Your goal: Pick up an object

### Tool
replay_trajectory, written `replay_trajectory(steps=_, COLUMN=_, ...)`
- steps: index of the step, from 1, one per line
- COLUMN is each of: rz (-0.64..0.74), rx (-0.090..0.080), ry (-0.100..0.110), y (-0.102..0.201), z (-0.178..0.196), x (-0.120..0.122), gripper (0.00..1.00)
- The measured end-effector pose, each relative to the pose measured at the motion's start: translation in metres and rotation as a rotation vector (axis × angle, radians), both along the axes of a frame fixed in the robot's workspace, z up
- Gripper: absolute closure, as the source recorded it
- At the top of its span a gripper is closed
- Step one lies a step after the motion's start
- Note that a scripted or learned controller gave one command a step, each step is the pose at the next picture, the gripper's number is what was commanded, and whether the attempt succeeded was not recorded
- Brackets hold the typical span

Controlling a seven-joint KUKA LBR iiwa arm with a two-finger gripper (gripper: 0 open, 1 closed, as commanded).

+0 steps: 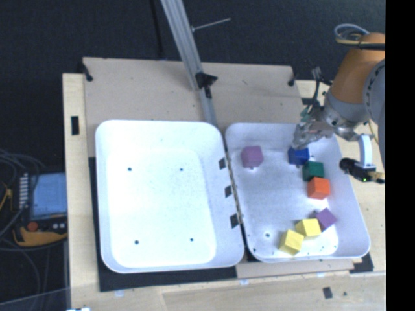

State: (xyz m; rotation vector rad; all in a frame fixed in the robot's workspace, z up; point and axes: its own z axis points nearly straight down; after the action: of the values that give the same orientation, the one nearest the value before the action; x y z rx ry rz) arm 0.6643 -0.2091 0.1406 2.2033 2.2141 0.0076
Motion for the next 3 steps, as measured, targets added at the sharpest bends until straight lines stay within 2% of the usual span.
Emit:
replay_trajectory(steps=1, rz=0.000, rx=0.007, ry=0.008, y=0.009, z=0.056, x=0.001, gripper=1.00)
replay_trajectory(steps=2, rz=0.001, rx=0.006, ry=0.008, y=0.007, z=0.111, x=0.002, gripper=1.00)
replay_trajectory(steps=3, rz=0.001, rx=0.009, ry=0.016, y=0.049, z=0.105, x=-0.002, gripper=1.00)
